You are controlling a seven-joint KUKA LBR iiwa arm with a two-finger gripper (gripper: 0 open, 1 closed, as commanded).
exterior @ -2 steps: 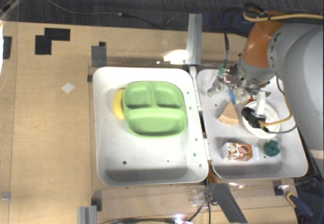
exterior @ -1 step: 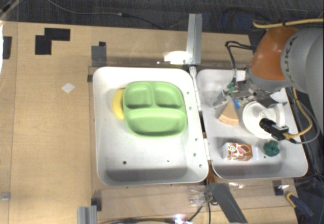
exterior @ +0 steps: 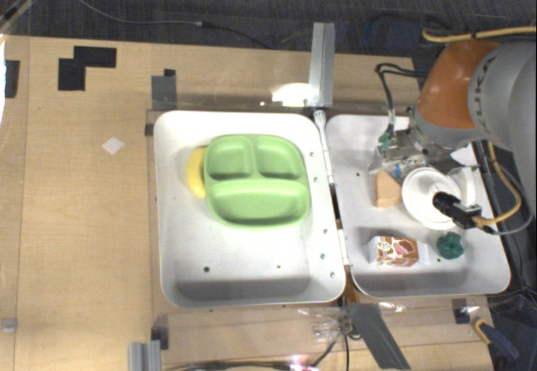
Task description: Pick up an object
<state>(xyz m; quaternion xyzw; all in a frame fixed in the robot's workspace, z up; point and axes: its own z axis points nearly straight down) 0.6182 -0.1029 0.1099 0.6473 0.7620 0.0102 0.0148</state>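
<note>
Camera view: the arm (exterior: pixel 495 92) reaches over the right bin (exterior: pixel 361 273), its gripper (exterior: pixel 393 161) low above a tan block (exterior: pixel 387 190); how it is set I cannot tell. A green tray (exterior: pixel 254 179) fills the left bin (exterior: pixel 189 260), covering a yellow piece (exterior: pixel 195 172). A white cup (exterior: pixel 424 193), a snack packet (exterior: pixel 394 251) and a small green toy (exterior: pixel 450 247) lie nearby.

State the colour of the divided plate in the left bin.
Light green; the divided plate shows clearly in the camera view.

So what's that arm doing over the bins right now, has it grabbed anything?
Gripper low in the right bin, grasp not visible. Tan block just below it, white cup alongside. Green tray sits in the left bin.
</note>
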